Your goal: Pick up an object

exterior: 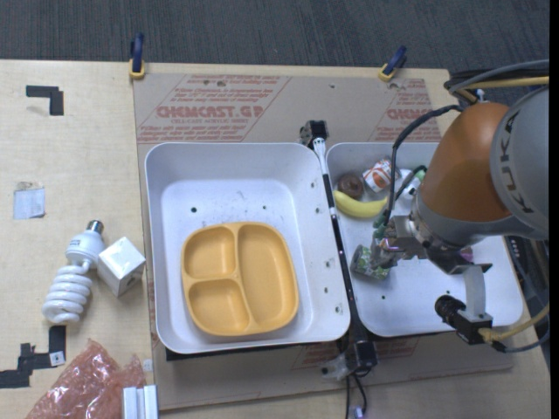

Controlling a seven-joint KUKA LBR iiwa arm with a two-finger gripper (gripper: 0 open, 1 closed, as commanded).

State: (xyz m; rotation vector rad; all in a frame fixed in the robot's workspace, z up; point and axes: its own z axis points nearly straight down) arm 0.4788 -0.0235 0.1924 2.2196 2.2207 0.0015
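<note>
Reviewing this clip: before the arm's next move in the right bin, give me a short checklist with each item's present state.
1. Gripper is over the right bin: ok.
2. A target lies at the gripper: ok, a small green object sits at its tip.
3. Green object seen between the fingers: cannot tell, the wrist hides the contact.
4. Neighbours apart from the target: ok, the banana and the small orange-and-white item lie further back.
5. Left bin undisturbed: ok, the yellow divided plate lies flat inside.
</note>
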